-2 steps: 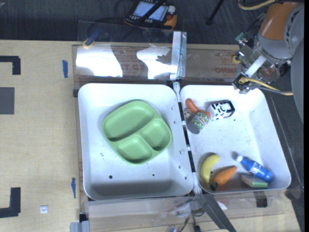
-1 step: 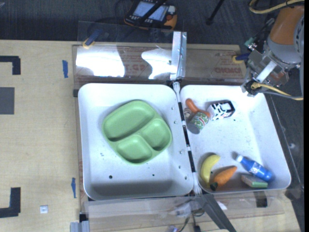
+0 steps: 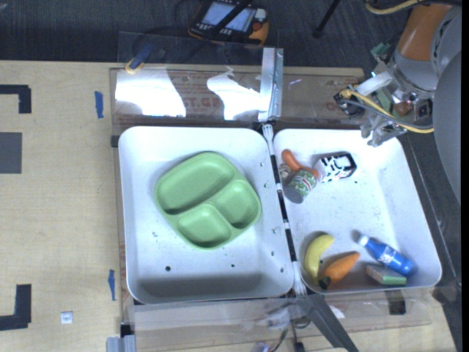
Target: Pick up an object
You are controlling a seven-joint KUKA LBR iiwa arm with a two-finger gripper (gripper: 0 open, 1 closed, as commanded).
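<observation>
My gripper (image 3: 375, 132) hangs over the far right corner of the right bin (image 3: 381, 189), below the grey wrist with yellow cables. No object is seen in it. In the right bin, a small orange piece (image 3: 291, 158) and a green-labelled can (image 3: 303, 184) lie by the left wall. A black-and-white object (image 3: 338, 166) rests just beside them, left of and nearer than the gripper. Along the near wall lie a banana (image 3: 316, 252), a carrot (image 3: 341, 265), a blue bottle (image 3: 386, 254) and a small green-brown block (image 3: 386, 276).
The left bin (image 3: 139, 167) holds a green divided plate (image 3: 209, 199). A metal divider (image 3: 270, 86) stands at the back between the bins. A handheld controller (image 3: 227, 20) lies behind the bench. The wooden bench top (image 3: 55, 196) stretches to the left.
</observation>
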